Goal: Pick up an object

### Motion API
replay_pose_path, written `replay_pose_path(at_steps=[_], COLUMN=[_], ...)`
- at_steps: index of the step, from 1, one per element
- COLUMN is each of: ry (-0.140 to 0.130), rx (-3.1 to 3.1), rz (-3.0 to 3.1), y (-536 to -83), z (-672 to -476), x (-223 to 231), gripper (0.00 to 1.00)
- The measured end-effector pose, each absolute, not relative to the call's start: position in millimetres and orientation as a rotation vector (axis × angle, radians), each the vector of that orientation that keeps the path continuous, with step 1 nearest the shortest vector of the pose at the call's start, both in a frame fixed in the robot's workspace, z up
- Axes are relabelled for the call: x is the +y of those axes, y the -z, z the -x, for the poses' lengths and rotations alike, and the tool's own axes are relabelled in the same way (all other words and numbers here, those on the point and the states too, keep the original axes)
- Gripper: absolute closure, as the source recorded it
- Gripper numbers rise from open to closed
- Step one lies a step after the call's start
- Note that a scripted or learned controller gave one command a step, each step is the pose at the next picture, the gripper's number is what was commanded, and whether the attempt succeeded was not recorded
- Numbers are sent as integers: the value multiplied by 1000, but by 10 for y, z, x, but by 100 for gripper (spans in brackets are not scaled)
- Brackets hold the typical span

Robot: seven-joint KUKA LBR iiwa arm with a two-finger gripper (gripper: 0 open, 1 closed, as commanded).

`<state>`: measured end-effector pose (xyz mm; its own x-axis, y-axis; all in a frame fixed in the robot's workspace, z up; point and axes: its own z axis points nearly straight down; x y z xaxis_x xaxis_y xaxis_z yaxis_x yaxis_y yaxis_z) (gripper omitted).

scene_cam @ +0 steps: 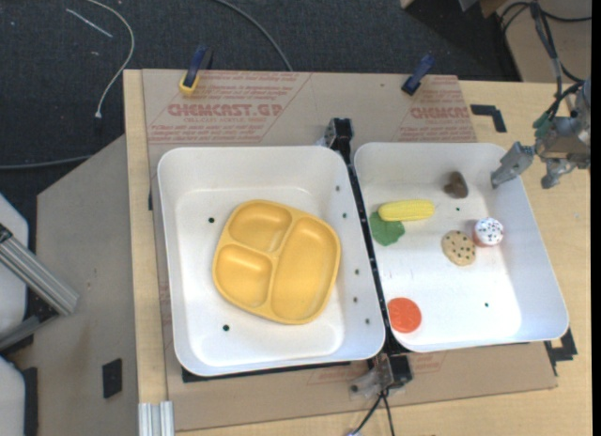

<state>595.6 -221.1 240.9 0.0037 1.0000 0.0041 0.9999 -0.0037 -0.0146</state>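
Two white bins sit side by side on the bench, and the right bin point(526, 265) is the one that matters for the pick. Inside it lie six small things: a brown lump point(455, 183) toward its far wall, a yellow corn cob point(407, 210) along its left wall with a green leafy piece point(386, 229) touching the cob's near side, a cookie point(459, 248) near the middle, a white speckled ball point(488, 231) just beside the cookie, and an orange disc point(404, 314) in the near left corner. They are scattered loosely, mostly apart from each other, which likely leaves room for fingers to come down around any one of them. The left bin point(178, 265) holds a yellow divided plate point(277, 260), lying flat in its middle.

Above the far right corner of the right bin hangs the gripper point(533, 165), its two grey fingers spread apart with nothing between them. It seems poised over the rim rather than over any object; the brown lump is nearest to it, so that may be the target, though no choice is yet plain.

Most of the arm is cut off at the right edge, with just the wrist parts visible. What the brown lump really is, I cannot make out at this size.
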Motion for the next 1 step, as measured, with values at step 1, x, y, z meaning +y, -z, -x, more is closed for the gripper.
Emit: replay_pose_path(at_steps=[1], ry=[0], rx=[-2221], rz=[2220], y=[-2495], z=[-5983], x=[-2201], gripper=[0])
